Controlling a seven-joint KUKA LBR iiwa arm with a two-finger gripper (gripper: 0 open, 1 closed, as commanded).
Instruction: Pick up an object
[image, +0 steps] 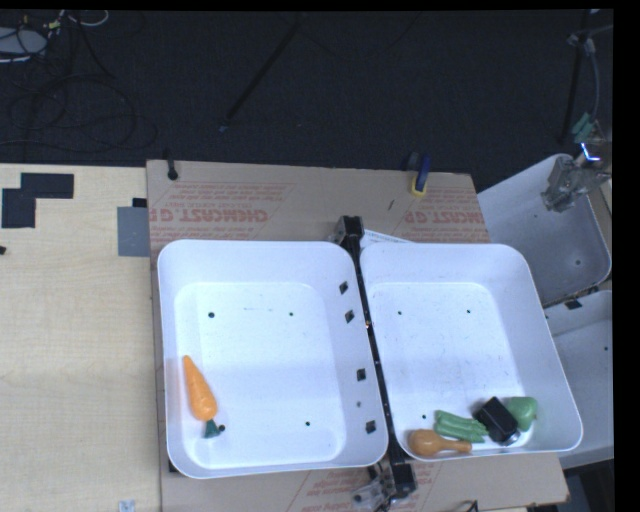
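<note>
Presently, left bin (170, 300): holds one toy carrot (199, 390), lying lengthwise close to the left wall, green top end toward the near corner.
Room around carrot: open white floor to its right and behind it; the left wall is just beside it.
Right bin (540, 300): four things crowded in the near right corner.
Cluster, left to right: a tan gourd-shaped toy (437, 443) against the near wall; a green pod (460, 425) just behind it; a black block (497, 420) touching the pod's right end; a rounded green piece (522, 408) partly behind the block.
In the way: the block overlaps both green pieces; the near and right walls hem in the cluster.
Room in right bin: far and left parts of the floor are bare.
Between bins: inner rims meet along a dark seam with small black clips (350, 317) spaced down it.
Under bins: a cardboard sheet (260, 205) with red printing, on the pale wood tabletop (70, 330).
Far edge of cardboard: a blue and yellow clamp (420, 175) and a black peg (172, 170).
Right side: a grey metal plate (560, 240) beside the right bin.
Gripper (572, 185): metallic, over the plate's far end, well apart from both bins.
Jaws: too small to tell whether released or clenched.
</note>
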